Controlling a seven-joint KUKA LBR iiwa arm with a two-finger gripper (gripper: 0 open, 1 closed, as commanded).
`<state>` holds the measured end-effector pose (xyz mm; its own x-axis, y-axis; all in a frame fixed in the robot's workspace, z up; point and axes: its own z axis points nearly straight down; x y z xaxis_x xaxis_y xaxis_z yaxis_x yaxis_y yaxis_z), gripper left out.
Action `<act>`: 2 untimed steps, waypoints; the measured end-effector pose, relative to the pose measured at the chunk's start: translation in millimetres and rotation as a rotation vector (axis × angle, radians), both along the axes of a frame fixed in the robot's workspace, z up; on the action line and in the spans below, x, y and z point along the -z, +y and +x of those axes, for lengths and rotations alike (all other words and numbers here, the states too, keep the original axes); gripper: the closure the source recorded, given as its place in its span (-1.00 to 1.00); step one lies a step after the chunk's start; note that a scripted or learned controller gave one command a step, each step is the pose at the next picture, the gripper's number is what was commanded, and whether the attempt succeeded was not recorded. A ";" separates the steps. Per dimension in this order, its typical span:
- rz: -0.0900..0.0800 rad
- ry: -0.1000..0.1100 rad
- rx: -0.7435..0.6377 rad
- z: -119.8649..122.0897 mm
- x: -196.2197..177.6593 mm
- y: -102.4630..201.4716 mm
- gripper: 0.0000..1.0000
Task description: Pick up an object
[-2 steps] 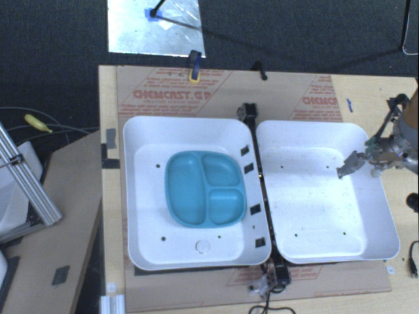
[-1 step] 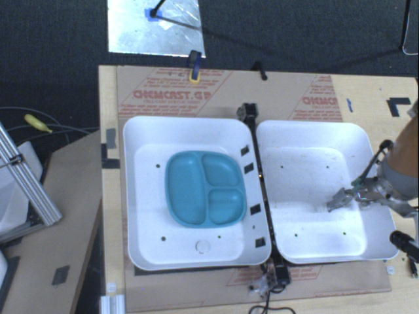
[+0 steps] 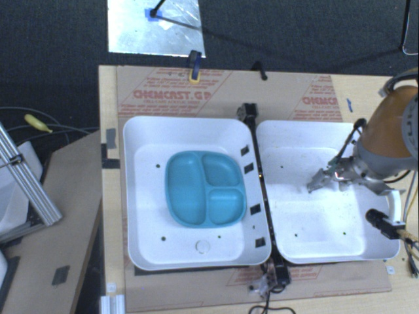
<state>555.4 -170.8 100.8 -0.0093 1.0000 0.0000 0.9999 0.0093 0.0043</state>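
Blue tray [image 3: 204,190] well left of jaws

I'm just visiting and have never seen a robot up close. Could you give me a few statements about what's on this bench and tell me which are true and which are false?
1. A blue divided plate lies in the left bin. True.
2. The plate has one single compartment. False: ridges split it into three.
3. The gripper is over the right bin. True.
4. The arm reaches in from the left side of the picture. False: the arm comes in from the right.
5. The gripper is holding the blue plate. False: the plate lies in the other bin, well apart from the gripper.
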 end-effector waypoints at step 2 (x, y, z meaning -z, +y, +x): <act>0.000 -0.004 -0.002 24.8 15.2 4.4 -1.00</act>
